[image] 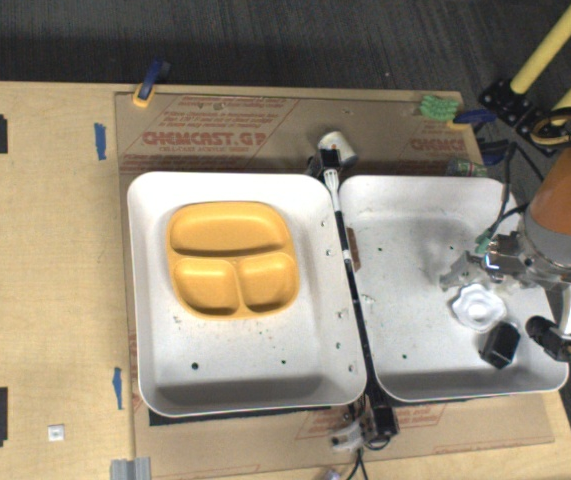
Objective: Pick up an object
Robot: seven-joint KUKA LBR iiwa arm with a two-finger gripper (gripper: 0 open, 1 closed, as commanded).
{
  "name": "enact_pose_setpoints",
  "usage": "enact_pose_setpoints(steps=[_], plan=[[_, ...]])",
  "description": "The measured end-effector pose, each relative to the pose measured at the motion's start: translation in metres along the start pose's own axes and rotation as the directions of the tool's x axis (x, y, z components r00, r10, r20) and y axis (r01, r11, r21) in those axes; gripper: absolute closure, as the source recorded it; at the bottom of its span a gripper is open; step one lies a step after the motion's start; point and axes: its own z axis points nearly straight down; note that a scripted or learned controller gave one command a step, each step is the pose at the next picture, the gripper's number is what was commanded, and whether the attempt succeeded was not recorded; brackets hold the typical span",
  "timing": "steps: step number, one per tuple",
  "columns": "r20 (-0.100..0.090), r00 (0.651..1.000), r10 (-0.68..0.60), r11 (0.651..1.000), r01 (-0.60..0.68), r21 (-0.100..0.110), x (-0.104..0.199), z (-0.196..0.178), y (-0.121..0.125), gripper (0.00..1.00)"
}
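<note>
Camera view, lower right of frame: gripper (477, 265) low over the right bin (405, 368), grip state unreadable. White crumpled object (475, 308) just below it, black block (500, 345) lower-right. Yellow tray (233, 258) sits in the left bin (155, 368), well apart.

The grey arm (565, 238) reaches in from the right; its orange-banded wrist is bent downward.

A yellow tray (232, 258) sits in the white left bin (155, 298); the right bin (405, 268) is white too, speckled dark, holding a black block (500, 345).
</note>
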Motion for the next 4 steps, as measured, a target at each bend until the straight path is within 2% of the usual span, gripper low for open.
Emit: enact_pose_setpoints(steps=[1, 2, 3, 4], plan=[[-0.008, 0.999, -0.041, 0.999, 0.041, 0.002, 0.011, 0.023, 0.026, 0.0], [0.0, 0.971, -0.237, 0.971, 0.237, -0.001, 0.028, 0.022, 0.056, 0.0], [0.001, 0.899, -0.438, 0.899, 0.438, -0.002, 0.035, 0.022, 0.067, 0.0], [-0.001, 0.694, -0.72, 0.694, 0.72, -0.001, 0.049, 0.022, 0.068, 0.0]])
